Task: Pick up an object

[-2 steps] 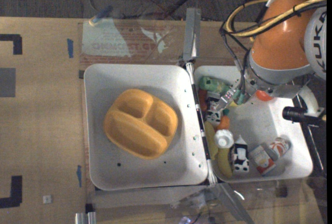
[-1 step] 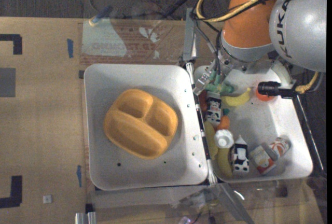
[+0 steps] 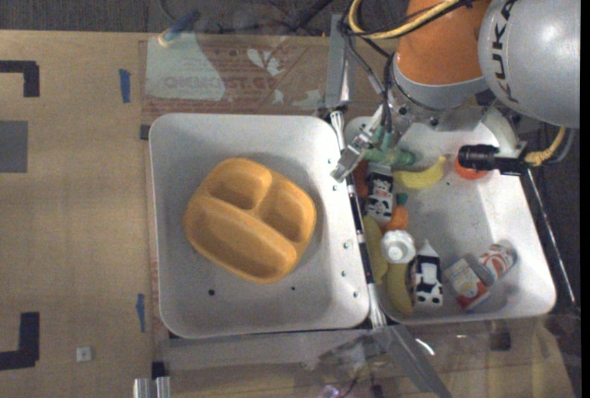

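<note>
On my left, the left bin (image 3: 175, 295) holds an orange tray (image 3: 250, 217). Right of it, my jaws (image 3: 364, 150) hang over the right bin's (image 3: 530, 295) upper-left corner, just above a milk carton (image 3: 379, 192); I cannot tell their opening or any hold. I judge approach underway; next, descend squarely onto the carton.

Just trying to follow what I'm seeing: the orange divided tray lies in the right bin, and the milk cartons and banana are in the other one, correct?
Not quite. The camera view shows the orange divided tray in the left bin. The milk cartons and banana are indeed in the other bin, the right one, where the arm is reaching.
</note>
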You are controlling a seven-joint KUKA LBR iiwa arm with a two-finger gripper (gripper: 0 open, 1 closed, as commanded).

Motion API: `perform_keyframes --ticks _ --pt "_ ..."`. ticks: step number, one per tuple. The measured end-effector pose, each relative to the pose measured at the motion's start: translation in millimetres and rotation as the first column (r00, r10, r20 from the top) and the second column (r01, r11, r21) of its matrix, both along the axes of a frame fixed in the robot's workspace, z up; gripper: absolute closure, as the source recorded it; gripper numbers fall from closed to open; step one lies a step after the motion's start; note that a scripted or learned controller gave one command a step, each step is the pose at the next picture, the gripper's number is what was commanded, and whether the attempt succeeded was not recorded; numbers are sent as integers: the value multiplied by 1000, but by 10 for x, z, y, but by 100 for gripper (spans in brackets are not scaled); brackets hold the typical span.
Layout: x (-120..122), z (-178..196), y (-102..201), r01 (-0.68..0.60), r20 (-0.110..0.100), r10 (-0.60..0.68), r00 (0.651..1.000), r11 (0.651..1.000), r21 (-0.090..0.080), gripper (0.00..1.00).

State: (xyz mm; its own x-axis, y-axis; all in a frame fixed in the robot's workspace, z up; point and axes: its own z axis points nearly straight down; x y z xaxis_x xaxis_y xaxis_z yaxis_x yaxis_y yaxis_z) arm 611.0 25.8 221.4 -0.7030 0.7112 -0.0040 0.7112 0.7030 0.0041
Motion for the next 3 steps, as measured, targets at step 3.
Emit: perform_keyframes --ticks 3 --pt "-1070 -1347 -1401 -49 1 49 999 999 1 0"
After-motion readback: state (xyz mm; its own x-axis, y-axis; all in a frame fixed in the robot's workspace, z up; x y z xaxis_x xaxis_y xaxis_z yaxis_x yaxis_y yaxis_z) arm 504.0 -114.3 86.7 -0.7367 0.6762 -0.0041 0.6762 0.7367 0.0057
